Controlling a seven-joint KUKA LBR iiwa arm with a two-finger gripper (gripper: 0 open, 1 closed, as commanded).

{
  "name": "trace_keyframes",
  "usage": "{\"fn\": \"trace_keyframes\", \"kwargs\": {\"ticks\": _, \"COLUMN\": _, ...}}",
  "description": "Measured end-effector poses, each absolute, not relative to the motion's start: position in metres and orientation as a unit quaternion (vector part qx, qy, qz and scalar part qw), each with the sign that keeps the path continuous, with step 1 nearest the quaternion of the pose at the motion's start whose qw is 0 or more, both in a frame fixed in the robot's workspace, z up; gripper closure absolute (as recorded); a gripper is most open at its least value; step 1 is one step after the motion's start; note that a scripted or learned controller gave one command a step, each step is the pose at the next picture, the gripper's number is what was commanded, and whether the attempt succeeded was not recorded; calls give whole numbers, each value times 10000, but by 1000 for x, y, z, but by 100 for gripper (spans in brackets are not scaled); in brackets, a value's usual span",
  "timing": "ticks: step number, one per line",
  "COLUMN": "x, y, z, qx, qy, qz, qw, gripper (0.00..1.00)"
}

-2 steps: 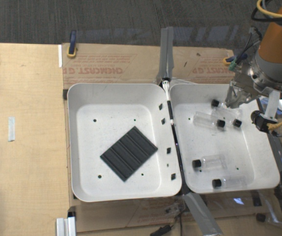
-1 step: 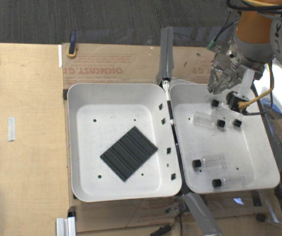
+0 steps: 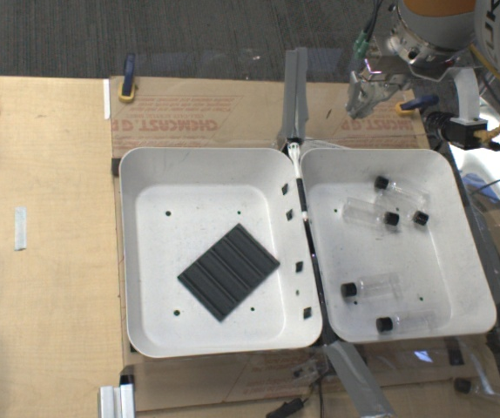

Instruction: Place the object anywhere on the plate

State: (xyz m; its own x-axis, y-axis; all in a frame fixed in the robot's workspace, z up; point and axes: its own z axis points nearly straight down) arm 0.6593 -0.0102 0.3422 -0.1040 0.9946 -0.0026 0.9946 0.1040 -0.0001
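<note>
Heads up, those clear vials with black caps (image 3: 381, 217) scattered in the right bin (image 3: 468, 233) look light, hard and slippery, so grab one mid-body; can't tell the claw's state on the gripper (image 3: 368, 94) at one o'clock.

— Any print to read on the bench?
— Only on the cardboard sheet (image 3: 199, 111) behind the left bin (image 3: 130, 233): red lettering, seen upside down and mirrored, seemingly "CHEMCOAT" with smaller lines under it too blurred to make out.
— And behind the right bin (image 3: 459, 233)?
— Same red print on the cardboard there (image 3: 381, 122), partly covered, not legible.
— Anything on the arm (image 3: 459, 7)?
— Part of a black letter at the top right edge, cut off.
</note>
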Motion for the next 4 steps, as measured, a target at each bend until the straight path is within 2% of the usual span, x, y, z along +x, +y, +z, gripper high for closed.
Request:
{"fn": "trace_keyframes", "kwargs": {"ticks": 1, "x": 659, "y": 50, "z": 313, "qx": 5181, "qy": 8553, "qz": -14, "qw": -7, "gripper": 100}}
{"fn": "trace_keyframes", "kwargs": {"ticks": 2, "x": 659, "y": 187, "z": 240, "qx": 4410, "qy": 8975, "qz": -13, "qw": -4, "gripper": 100}}
{"fn": "trace_keyframes", "kwargs": {"ticks": 3, "x": 593, "y": 175, "z": 280, "qx": 2590, "qy": 9659, "qz": -3, "qw": 2, "gripper": 100}}
{"fn": "trace_keyframes", "kwargs": {"ticks": 4, "x": 568, "y": 170, "z": 360, "qx": 1372, "qy": 9905, "qz": 3, "qw": 14, "gripper": 100}}
